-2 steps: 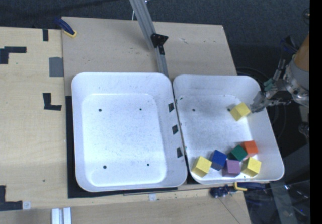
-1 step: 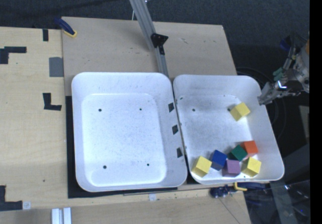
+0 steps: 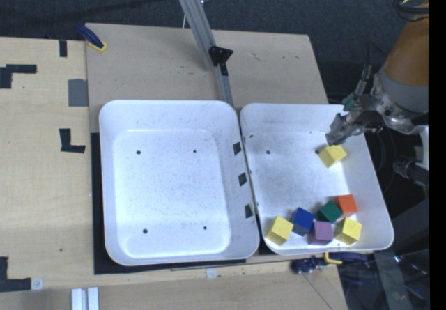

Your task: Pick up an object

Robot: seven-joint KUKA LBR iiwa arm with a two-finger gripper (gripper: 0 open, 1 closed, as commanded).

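Camera view, no readable labels anywhere, gripper just above a yellow cube in the right bin, other blocks bunched at the near edge.

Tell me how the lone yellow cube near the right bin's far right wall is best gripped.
Judging from this view, take the lone yellow cube from above, across two opposite flat faces. It sits turned at an angle, so rotate the gripper to match. It lies apart from the cluster of cubes, but the right bin's wall crowds its right side.
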